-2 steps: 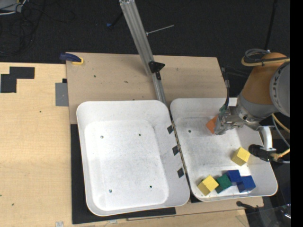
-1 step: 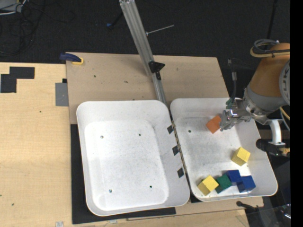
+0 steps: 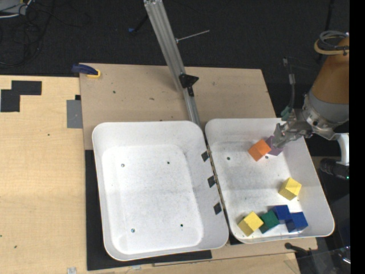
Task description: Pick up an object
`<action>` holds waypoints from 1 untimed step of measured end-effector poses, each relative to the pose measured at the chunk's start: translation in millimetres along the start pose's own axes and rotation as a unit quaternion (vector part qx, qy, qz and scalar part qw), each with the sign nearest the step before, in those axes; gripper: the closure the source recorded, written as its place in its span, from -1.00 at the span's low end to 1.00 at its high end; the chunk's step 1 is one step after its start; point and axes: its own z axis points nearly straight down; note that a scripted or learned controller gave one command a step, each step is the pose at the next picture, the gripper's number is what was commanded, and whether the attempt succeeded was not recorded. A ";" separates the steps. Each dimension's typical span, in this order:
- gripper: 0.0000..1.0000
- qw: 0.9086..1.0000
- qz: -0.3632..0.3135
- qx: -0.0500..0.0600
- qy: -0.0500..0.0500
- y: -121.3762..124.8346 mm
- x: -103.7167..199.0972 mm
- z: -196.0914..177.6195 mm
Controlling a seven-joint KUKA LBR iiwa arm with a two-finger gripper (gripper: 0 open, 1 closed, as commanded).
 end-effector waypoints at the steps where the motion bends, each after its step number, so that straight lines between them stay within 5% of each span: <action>1: 1.00 1.000 0.000 0.000 0.000 2.9 4.9 -44.6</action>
